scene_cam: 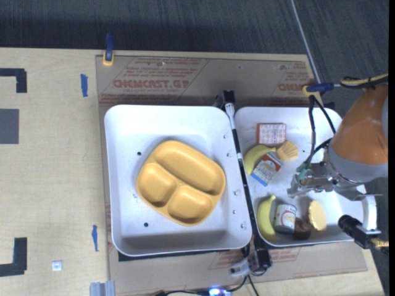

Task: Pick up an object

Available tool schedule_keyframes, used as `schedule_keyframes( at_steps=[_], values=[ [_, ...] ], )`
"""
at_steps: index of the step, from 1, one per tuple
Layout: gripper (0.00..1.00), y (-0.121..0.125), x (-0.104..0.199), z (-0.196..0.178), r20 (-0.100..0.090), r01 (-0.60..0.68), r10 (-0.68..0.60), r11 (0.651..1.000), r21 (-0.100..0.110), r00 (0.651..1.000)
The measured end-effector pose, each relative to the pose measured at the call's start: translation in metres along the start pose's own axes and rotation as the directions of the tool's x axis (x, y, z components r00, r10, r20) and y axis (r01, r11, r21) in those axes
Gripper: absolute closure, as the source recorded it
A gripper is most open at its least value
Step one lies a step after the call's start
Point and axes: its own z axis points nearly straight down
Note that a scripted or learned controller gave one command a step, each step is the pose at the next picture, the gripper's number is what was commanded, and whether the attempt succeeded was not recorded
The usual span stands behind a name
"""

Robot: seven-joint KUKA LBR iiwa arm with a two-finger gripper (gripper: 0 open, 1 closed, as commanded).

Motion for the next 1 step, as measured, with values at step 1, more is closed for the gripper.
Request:
schedule_keyframes(
  at_steps=[1],
  values=[
    [0.00,0.0001,0.0003,-0.0001,0.000,0.000,0.000,1.000,0.000,1.000]
  ],
)
